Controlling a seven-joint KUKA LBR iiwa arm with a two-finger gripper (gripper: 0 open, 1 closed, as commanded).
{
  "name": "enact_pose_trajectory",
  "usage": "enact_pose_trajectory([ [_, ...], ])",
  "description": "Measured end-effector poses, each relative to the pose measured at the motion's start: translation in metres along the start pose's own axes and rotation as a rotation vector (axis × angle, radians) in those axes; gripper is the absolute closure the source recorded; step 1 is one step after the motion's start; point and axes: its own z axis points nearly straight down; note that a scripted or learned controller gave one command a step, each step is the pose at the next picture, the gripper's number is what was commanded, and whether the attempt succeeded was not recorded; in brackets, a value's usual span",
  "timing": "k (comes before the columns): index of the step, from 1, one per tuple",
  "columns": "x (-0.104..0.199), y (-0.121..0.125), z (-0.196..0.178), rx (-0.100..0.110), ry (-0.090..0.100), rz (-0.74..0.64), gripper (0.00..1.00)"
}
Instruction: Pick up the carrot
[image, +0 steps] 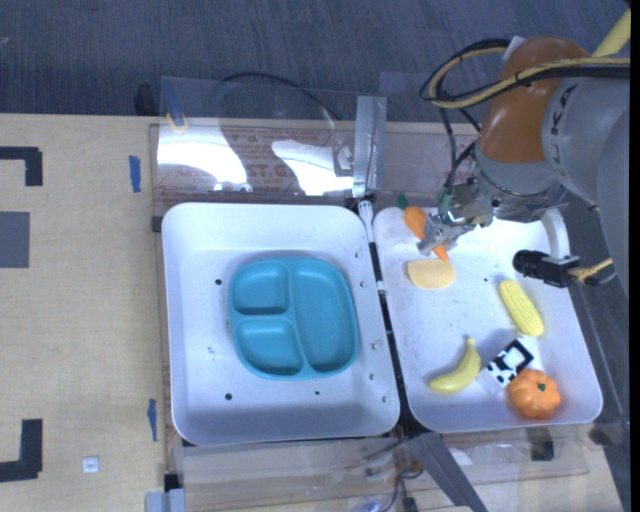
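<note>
Two white bins sit side by side. Nearest in the right bin (570, 330) lie a pumpkin (535, 394) and banana (456, 369); farther back, corn (521, 306) and a pale slice (431, 273). Beyond, the gripper (438, 236) pinches the carrot (416, 222) near the bin's far-left corner.

Light wooden bench (70, 330), black markings; dark grey carpet floor (250, 40) beyond.
</note>
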Motion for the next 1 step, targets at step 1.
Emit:
enact_pose_trajectory([
  [1,-0.0117,-0.0098,-0.0065,-0.018,0.002,0.055,1.0],
])
